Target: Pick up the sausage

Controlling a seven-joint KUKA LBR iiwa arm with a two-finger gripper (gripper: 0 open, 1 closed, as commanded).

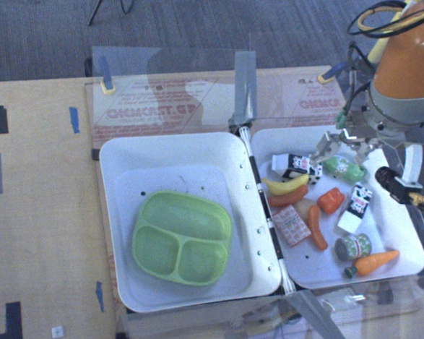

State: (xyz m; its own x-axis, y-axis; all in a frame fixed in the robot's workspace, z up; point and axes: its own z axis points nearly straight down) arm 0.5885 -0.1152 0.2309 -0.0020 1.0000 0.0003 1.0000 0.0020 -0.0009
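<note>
Toward the right of the frame, inside the right-hand shallow white bin (pixel 413 256): a slim reddish-orange toy sausage (pixel 316 227), lying flat and slanted just right of a pink printed packet (pixel 291 225) and below-left of a small red pepper-like piece (pixel 330 200). Judged to be the task's thing by shape, though a second reddish piece tucked under the yellow toy banana (pixel 284 184) could also pass for it.

Well apart from it, at the upper right, hanging over the bin's far end: the two-finger gripper (pixel 344 145) on the grey, orange-banded arm, poised above a green lumpy toy (pixel 342 167) and beside a black-and-white carton (pixel 296 165). Cannot tell how wide the claw stands; too cluttered by cables and metalwork. Nothing of the sausage near it, so no grasp made yet.

Probably parked high to stay above the clutter before descending. Needs a shift down-left in the frame, then alignment across the sausage's narrow width. Risk: nudging the packet or pepper instead.

Left of all this: a green divided plate (pixel 180 236) in the other white bin (pixel 124 157).
</note>
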